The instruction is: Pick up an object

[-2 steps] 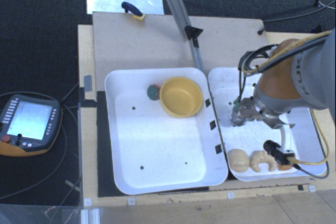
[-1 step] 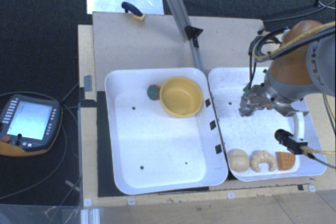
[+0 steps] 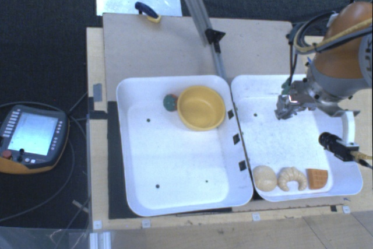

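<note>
**Over right bin, nothing confirmed held**

Nearest the camera: food row below me, well apart: bun [image 3: 264,178], croissant [image 3: 292,178], cracker [image 3: 317,178]. My gripper [image 3: 287,107]: jaw opening — can't tell. Yellow bowl [image 3: 201,108] and small green ball [image 3: 169,102] sit off to my side in the left bin [image 3: 175,189]. Risk: closing here just grabs air.

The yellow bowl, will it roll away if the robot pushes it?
Probably not: the yellow bowl sits upright on its base, so it would likely slide. The small green ball touching it looks round and might roll.
</note>
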`<state>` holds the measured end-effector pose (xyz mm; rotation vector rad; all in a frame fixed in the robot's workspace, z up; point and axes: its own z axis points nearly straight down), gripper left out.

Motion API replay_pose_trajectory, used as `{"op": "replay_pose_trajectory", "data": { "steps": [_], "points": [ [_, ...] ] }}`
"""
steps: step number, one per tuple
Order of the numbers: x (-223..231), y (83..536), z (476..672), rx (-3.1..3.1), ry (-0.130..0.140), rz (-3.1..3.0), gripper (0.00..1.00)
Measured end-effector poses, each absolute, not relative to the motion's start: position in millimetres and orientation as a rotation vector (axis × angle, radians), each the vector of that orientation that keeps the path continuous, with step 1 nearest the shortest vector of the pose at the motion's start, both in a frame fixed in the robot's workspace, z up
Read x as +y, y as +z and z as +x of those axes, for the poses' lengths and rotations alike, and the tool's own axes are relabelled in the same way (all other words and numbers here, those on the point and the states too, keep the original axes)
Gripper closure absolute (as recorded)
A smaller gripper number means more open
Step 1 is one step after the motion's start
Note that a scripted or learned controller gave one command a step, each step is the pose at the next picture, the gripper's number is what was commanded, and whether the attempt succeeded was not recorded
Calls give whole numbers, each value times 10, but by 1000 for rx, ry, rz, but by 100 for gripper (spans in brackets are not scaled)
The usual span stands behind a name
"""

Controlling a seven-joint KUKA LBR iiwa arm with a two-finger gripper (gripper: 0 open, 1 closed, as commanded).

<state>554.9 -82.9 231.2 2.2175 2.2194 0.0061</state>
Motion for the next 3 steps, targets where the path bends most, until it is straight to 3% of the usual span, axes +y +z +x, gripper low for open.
{"op": "replay_pose_trajectory", "data": {
  "steps": [1,3],
  "points": [
    [-830,2791,5557,2220,5,2218,100],
    [111,2646,5782,2226,2,2217,100]
  ]
}}
